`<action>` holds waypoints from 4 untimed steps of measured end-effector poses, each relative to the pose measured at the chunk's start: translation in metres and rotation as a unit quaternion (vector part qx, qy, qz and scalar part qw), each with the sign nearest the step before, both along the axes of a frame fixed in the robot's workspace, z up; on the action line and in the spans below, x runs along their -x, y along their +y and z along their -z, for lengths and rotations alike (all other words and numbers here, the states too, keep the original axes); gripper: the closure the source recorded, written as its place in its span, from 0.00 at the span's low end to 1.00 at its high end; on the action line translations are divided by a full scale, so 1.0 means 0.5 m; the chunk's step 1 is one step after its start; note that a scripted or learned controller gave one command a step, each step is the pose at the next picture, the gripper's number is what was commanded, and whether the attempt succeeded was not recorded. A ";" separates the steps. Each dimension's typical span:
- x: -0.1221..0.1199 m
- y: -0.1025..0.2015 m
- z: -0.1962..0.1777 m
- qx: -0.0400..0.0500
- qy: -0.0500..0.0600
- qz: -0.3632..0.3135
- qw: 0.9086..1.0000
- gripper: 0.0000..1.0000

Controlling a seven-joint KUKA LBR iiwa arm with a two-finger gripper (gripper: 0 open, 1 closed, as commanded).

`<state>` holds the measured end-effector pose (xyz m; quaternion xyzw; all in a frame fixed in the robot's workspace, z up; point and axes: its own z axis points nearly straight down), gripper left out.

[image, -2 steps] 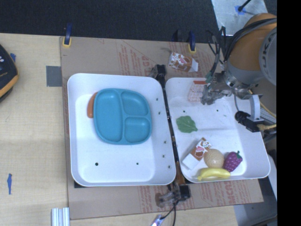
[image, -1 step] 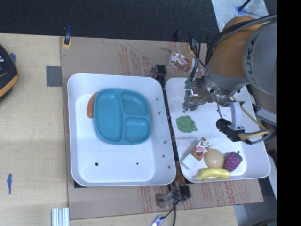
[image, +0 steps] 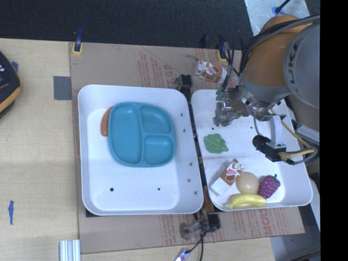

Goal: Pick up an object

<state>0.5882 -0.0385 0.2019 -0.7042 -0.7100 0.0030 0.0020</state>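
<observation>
Approach step: pincer hung low over the right bin's upper part, nothing visibly in it; couldn't tell open or closed. Nearest target was the leaf, flat, green, ragged-edged, just below the pincer mid-bin. Next move needed a short shift toward it, then a drop. Being flat, it looked hard to grip.

Right bin's near corner — yellow banana, purple grapes, tan egg-shaped piece; green leaf apart.
</observation>
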 end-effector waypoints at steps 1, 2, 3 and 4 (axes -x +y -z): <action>0.000 -0.002 -0.020 0.000 0.001 0.000 1.000 1.00; -0.001 -0.004 -0.041 0.000 0.001 -0.001 1.000 1.00; -0.001 -0.004 -0.041 0.001 0.001 -0.001 1.000 0.00; -0.102 -0.151 0.095 0.001 -0.002 0.003 1.000 0.00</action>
